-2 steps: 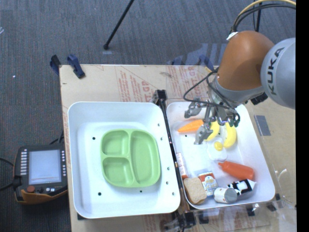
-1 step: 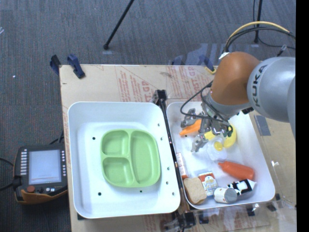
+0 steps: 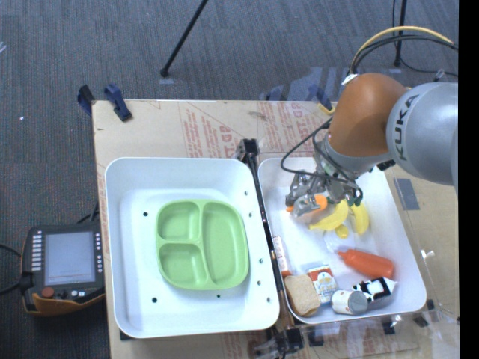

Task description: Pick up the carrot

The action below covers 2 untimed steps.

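Bins: I count two, side by side on my bench (image 3: 172, 122), both shallow and white. My left bin (image 3: 120, 200) holds one thing, a green plate (image 3: 202, 244) with three compartments. My right bin (image 3: 400, 234) holds the rest: one bunch of yellow bananas (image 3: 346, 217) near its upper middle, one orange-red bottle (image 3: 367, 262) lying on its side below them, one slice of bread (image 3: 303, 295) at the near edge, one small carton (image 3: 322, 281) just beside the bread, one white cup (image 3: 347, 302) tipped over, and one black-and-white toy (image 3: 378, 289) touching the cup.

My single arm comes in from the right, its orange band above the bananas. My pincer (image 3: 308, 199) is down in the upper part of the right bin, just left of the bananas. One orange thing, which I take to be the carrot (image 3: 320, 199), shows right at its tip, touching the bananas. Whether my pincer is spread or pressed together on it, I cannot tell.
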Motion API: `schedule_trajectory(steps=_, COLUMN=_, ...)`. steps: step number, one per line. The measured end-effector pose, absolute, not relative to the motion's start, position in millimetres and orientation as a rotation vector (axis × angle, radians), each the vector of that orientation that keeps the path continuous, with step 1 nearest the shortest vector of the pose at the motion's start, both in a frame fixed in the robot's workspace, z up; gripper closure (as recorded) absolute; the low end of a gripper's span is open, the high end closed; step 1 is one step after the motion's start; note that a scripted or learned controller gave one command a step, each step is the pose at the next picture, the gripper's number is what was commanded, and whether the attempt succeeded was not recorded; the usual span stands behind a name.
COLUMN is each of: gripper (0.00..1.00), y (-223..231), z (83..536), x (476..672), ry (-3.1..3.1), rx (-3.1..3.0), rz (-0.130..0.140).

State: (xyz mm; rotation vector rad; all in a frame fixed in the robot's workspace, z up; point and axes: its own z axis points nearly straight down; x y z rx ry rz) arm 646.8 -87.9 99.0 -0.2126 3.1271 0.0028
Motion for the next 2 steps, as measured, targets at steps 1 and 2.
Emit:
schedule_trajectory(steps=1, gripper=1.0, y=-87, z=110, x=648.5, ry=3.121, rx=-0.216, rz=0.003)
schedule_trajectory(steps=2, gripper=1.0, y=-86, z=120, x=650.3, ry=3.115, rx=-0.219, rz=0.003)
